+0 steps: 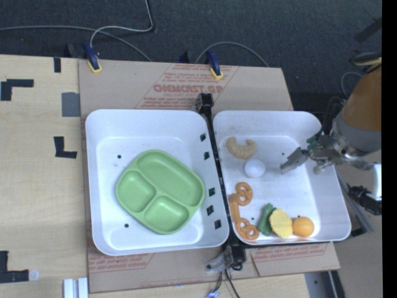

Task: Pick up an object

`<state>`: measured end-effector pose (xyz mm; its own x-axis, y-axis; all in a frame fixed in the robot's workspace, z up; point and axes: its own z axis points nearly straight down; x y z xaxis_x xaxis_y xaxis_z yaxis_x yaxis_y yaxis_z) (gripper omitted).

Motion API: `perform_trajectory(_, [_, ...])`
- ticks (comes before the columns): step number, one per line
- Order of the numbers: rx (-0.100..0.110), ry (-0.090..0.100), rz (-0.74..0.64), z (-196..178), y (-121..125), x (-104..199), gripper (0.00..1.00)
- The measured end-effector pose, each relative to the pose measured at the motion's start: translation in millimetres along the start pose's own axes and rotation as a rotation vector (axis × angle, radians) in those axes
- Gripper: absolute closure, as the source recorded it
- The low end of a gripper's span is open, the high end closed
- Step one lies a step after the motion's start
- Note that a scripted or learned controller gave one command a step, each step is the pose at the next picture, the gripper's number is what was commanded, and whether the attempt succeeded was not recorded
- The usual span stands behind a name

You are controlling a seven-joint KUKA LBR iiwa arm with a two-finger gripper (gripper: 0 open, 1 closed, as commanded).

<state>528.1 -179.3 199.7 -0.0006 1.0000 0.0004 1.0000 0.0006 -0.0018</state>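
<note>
Here, two white bins are seen from above, side by side on a cardboard-covered bench. In the left bin (99, 166) a green divided plate (160, 191) is laid flat. In the right bin (329, 185) several small things are scattered: a tan croissant (240, 147) near the back, a white ball (254, 167) just in front of it, two pretzels (242, 211) along the left wall, and a green leaf (267, 218), a yellow piece (280, 223) and an orange (303, 226) clustered at the front. The gripper (305, 158) is hung over the bin's right side, well apart from the ball. Nothing is held between its fingers; whether they are parted cannot be told.
</note>
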Motion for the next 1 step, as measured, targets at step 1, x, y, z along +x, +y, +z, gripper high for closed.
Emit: perform_trajectory(1, [0.002,0.001,-0.002,56.9,20.9,58.0,0.00])
